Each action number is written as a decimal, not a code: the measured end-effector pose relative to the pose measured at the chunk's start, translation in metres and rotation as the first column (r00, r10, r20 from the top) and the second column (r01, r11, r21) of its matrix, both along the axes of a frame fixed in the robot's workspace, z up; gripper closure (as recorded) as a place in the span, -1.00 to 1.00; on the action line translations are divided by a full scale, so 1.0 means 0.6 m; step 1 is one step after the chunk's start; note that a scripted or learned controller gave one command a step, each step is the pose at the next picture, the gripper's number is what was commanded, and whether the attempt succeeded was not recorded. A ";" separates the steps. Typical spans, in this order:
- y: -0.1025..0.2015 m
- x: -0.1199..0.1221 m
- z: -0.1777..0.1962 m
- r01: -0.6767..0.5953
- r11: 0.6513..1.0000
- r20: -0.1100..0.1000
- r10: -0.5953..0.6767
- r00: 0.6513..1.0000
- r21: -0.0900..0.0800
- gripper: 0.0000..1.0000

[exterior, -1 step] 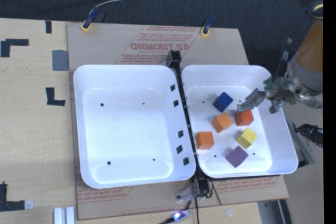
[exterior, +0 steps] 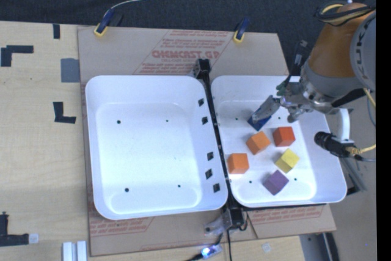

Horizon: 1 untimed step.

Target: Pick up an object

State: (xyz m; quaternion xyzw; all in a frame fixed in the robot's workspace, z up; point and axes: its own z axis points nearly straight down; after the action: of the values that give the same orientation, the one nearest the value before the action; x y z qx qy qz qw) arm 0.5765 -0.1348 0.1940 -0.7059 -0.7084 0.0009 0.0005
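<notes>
My gripper point(exterior: 264, 113) reaches into the right bin point(exterior: 327, 192) from the right and points down and left. A blue block point(exterior: 257, 123) lies right at its tip, partly covered by it; whether the block is gripped I cannot tell. Just below it are an orange block point(exterior: 258, 142) and a red block point(exterior: 284, 136). A second orange block point(exterior: 238, 162), a yellow block point(exterior: 287, 160) and a purple block point(exterior: 275, 181) lie nearer the bin's front.
The left bin point(exterior: 101, 131) sits beside the right one, with a black divider strip point(exterior: 211, 131) between them. Both rest on a cardboard sheet point(exterior: 177, 52) held by two clamps at the back edge.
</notes>
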 end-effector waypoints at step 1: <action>0.005 0.031 -0.169 0.001 1.000 -0.001 -0.001 1.000 0.000 -1.00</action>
State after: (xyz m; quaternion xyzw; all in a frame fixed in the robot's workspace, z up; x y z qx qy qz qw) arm 0.5954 -0.1321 0.0929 -0.7061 -0.7081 0.0009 0.0008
